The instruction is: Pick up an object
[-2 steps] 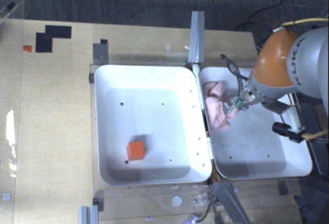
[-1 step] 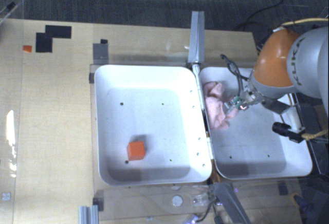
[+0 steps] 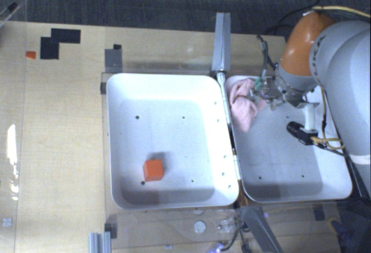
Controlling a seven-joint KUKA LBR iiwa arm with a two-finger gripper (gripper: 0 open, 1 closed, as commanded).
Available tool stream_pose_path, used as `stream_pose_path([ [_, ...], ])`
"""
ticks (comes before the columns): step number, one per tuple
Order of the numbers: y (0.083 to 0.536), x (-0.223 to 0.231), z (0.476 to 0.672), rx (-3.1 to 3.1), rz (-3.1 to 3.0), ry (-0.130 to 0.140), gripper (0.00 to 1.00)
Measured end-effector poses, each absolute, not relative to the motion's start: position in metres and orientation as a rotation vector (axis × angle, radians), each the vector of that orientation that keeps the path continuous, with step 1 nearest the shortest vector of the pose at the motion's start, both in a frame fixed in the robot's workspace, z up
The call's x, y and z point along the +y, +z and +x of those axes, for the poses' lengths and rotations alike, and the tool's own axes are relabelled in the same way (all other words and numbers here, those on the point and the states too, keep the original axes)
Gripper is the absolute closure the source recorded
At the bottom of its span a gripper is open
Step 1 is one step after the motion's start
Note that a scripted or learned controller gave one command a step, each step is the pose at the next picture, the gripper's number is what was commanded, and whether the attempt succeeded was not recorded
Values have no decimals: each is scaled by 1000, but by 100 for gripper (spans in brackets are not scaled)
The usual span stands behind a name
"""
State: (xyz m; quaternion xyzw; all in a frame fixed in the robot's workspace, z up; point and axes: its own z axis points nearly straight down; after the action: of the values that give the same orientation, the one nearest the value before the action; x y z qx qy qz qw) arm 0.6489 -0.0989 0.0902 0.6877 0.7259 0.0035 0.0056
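Bench: pale wooden top [image 3: 58,147] under dark carpet at the far edge, bearing two shallow white bins side by side.
Gripper: the gripper [image 3: 262,90] sits low over the far left corner of the right bin [image 3: 290,159], its small metal parts right against a pink cloth; whether it is wide, narrow or clamped on anything cannot be told, as the tip is too small and cluttered to read.
Arm: the grey arm [image 3: 342,72] with its orange band [image 3: 304,43] comes in from the right and covers the far right part of the right bin; a black fitting with yellow cable hangs just below the wrist.
Pink cloth: a soft, crumpled, pale pink cloth [image 3: 242,105] lies bunched in the right bin's far left corner, pressed against the divider wall and trailing toward the near side; whether it is pinched by the gripper or only touched cannot be told.
Orange block: a small orange cube [image 3: 153,170] rests on the floor of the left bin [image 3: 168,107], toward its near left, well apart from the gripper.
Divider: a grey metal post [image 3: 221,43] stands at the far end between the bins.
Bench marks: black squares [image 3: 57,42] and a tiny orange tag [image 3: 31,55] lie on the far left.
Hidden: the right bin's far right corner is behind the arm; the arm itself is cut off by the frame.
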Motion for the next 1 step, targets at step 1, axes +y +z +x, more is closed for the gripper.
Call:
stream_pose_path([
  [1, 90, -99, 649, 2273, 2152, 11, 0],
])
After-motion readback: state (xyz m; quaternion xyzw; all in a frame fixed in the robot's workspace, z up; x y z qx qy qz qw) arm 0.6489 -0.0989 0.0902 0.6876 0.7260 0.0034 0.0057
